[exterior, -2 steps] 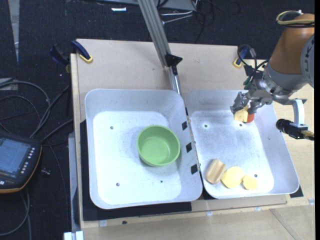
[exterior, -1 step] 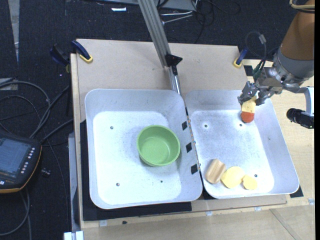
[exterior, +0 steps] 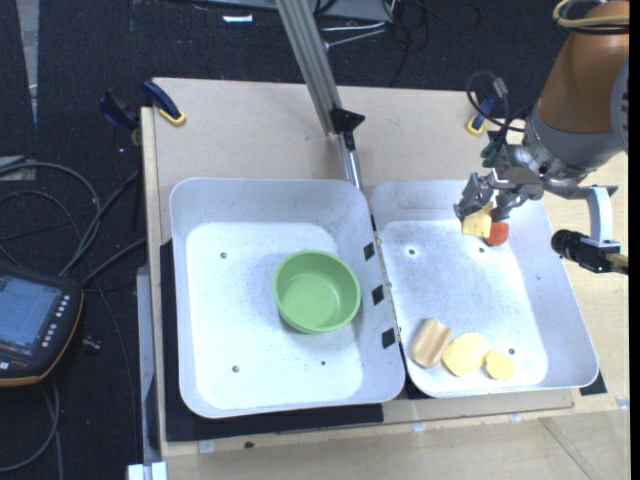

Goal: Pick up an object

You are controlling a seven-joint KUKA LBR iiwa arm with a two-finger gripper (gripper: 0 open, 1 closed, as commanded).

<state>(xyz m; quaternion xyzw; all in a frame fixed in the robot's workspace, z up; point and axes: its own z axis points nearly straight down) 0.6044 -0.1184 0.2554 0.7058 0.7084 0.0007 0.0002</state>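
So the gripper (exterior: 489, 211) is up over the back of the right bin (exterior: 560, 298), and its fingers are pinching a small yellow-and-red toy (exterior: 486, 228) between them, seemingly a bit above the bin floor. Down at the front of that same bin there's a tan piece (exterior: 430, 341), a yellow disc (exterior: 465, 354) just beside it and a smaller yellow bit (exterior: 500, 366), all bunched in a row. The left bin (exterior: 200, 268) has a green bowl (exterior: 317, 290) sitting upright near its middle.
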